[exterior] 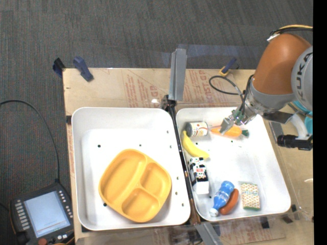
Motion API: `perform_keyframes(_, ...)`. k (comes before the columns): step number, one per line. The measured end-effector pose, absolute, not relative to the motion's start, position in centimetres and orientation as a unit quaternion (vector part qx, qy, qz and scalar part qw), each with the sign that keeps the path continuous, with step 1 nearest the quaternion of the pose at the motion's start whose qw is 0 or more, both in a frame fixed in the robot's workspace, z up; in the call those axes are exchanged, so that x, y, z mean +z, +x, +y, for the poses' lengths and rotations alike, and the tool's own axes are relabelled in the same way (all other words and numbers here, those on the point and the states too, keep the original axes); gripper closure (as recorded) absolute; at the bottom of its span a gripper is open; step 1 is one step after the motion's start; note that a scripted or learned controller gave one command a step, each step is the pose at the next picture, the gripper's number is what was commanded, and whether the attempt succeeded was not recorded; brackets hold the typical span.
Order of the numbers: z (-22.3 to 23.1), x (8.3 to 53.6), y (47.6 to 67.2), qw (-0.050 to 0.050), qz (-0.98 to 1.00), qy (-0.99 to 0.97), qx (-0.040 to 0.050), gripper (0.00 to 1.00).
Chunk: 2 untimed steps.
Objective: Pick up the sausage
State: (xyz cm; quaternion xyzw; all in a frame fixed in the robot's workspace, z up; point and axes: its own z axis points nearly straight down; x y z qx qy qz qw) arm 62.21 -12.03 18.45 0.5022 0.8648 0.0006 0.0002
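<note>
While the left bin (82,137) just has the yellow divided plate (135,185) sitting in it, the right bin (255,162) is where everything's happening. Going across: can (196,129), banana (193,146), a little carton (199,175), then the blue bottle (223,195) with the sausage (231,201) right up against it near the front edge, untouched. Gripper (236,120) is way off at the back over an orange thing (232,132), honestly can't tell its state. So basically the whole pick looks left to do.

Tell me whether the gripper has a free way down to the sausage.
Probably yes, though tightly: the sausage lies uncovered near the right bin's front edge, but the blue bottle touches its left side. The gripper is at the bin's far end, over an orange item.
</note>
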Motion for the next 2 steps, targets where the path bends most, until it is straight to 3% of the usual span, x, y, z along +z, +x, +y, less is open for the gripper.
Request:
perform_keyframes(1, -14.5, 19.7, 52.6, -0.001, 0.854, 0.519, 0.0001, 1.0)
perform_keyframes(2, -11.7, 18.9, 57.6, -0.002, 0.679, 0.734, -0.001, 1.0)
